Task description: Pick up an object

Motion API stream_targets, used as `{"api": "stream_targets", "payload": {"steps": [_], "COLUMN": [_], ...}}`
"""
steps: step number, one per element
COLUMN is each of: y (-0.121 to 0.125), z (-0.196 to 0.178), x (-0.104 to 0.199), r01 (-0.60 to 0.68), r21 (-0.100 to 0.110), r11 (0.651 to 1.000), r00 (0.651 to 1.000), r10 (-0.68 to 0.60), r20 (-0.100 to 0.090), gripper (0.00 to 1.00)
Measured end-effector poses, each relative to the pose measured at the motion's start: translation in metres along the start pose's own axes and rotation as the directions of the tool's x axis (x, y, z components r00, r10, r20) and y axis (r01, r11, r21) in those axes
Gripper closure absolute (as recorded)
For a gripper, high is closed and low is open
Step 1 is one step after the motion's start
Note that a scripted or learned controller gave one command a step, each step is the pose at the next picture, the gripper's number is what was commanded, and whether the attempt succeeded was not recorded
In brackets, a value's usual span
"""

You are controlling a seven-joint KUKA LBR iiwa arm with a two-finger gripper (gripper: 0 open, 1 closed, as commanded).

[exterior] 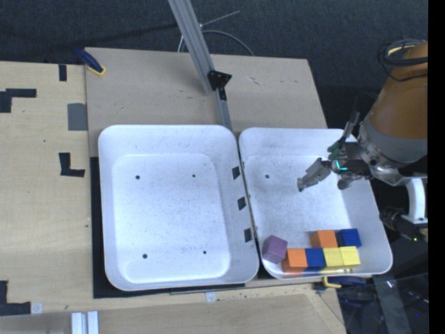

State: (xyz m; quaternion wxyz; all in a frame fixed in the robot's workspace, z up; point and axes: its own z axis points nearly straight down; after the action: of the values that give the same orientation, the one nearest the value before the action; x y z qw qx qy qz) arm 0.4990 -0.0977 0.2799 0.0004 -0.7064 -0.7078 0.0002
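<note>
Right now the claw (pixel 311 177) hangs over the middle of the right bin (pixel 278 145), and it holds nothing. I cannot tell if it is spread apart or closed, because it is small and dark from up here. All the blocks sit well apart from the claw, down by the near wall of the right bin. The purple block (pixel 275 248) sits by itself in the corner of that bin, closest to the left bin (pixel 111 145). Just beside it is a tight bunch: an orange block (pixel 297 257), a blue block (pixel 315 257), two yellow blocks (pixel 341 257), and behind them another orange block (pixel 323 239) and another blue block (pixel 348 237). The blocks look small, hard and light, so I think they will not squash or break. The purple one looks easiest to grab, since it has open space around it. I would pinch it on two flat sides. The bunched ones touch each other, so the claw could bump them.
</note>
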Motion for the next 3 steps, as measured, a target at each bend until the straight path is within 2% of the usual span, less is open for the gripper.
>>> {"api": "stream_targets", "payload": {"steps": [1, 2, 3], "y": [0.010, 0.019, 0.067], "z": [0.093, 0.088, 0.088], "x": [0.030, 0.051, 0.016], "r01": [0.000, 0.001, -0.002], "r21": [0.009, 0.001, -0.003], "r11": [1.000, 1.000, 1.000], "r00": [1.000, 1.000, 1.000], "r10": [0.000, -0.001, 0.002], "r20": [-0.001, -0.001, 0.002], "gripper": [0.00, 0.00, 0.00]}}
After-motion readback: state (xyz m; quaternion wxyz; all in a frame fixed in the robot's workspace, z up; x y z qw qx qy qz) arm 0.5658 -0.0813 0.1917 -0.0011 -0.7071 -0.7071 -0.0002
